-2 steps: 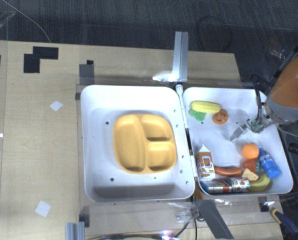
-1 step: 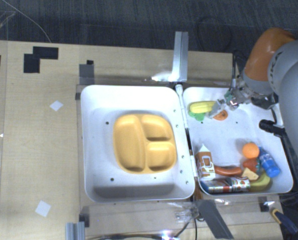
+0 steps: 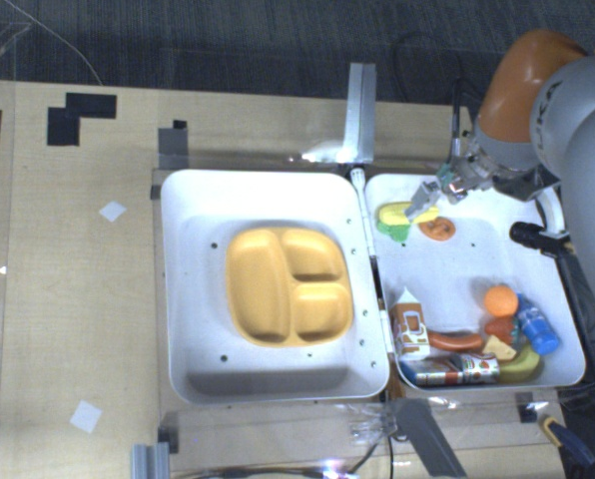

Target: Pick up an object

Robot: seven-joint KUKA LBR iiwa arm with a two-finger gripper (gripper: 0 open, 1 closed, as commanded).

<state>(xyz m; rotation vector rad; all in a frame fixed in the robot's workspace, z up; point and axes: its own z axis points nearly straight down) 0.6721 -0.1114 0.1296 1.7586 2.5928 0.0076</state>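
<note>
My gripper (image 3: pixel 424 204) hangs over the far left part of the right bin (image 3: pixel 567 367), reaching in from the upper right. Its tip sits right over a yellow-green toy fruit (image 3: pixel 393 219) and seems to touch its top edge. A brown-orange disc (image 3: pixel 437 230) lies just right of the fruit. Nothing is lifted off the bin floor.
The right bin's near end holds a small carton (image 3: pixel 409 327), a sausage (image 3: pixel 457 342), a can (image 3: pixel 464 370), an orange ball (image 3: pixel 501 299), a blue bottle (image 3: pixel 538 330) and a banana (image 3: pixel 520 365). A yellow compartment tray (image 3: pixel 286 284) lies in the left bin (image 3: pixel 193 267).
</note>
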